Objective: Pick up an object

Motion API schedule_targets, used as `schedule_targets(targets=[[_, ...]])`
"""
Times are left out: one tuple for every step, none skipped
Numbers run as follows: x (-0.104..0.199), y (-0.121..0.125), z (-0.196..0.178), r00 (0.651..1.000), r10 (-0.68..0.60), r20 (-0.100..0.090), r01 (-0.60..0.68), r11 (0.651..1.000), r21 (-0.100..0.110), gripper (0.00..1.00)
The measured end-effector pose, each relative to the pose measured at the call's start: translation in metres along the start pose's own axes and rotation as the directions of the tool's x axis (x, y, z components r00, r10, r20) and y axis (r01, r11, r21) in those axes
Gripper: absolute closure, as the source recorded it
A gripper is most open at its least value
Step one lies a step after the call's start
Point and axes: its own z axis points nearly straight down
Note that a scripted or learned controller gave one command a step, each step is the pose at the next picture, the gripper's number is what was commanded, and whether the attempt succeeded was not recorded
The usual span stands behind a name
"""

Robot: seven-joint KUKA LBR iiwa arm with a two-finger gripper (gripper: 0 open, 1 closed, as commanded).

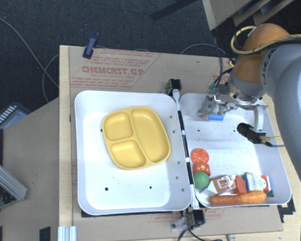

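Because the grey arm (289,64) is cut off by the upper right corner, only its orange band and wrist are in view. The gripper (215,110) hangs over the far end of the right-hand bin (269,164), and it is too small and cluttered to tell whether it is open or closed. A small blue piece (216,116) sits at its lower tip. It cannot be told whether this is gripped, or even a separate thing.

The things to pick lie well apart from the gripper, crowded into the same bin's near corner. They are a glossy red tomato (199,156), a smooth green ball (201,180) just below it, an orange-and-white carton (224,184), a red-and-white carton (253,183) and a long orange carrot shape (237,198) against the near rim. The print on the cartons is too small to read.

The left-hand bin (88,154), shallow white plastic with rounded corners, holds a yellow plate (136,137) divided into three compartments.

Both bins rest on a brown board (113,70) printed in red with "CHEMCAST GP"; the smaller lines under it are illegible. A blue clip (90,45) sits at the board's far left corner.
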Motion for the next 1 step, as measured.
schedule_targets(targets=[[0.0539,-0.0181,-0.0758,1.0,0.0,0.002,0.0,1.0,-0.009,1.0]])
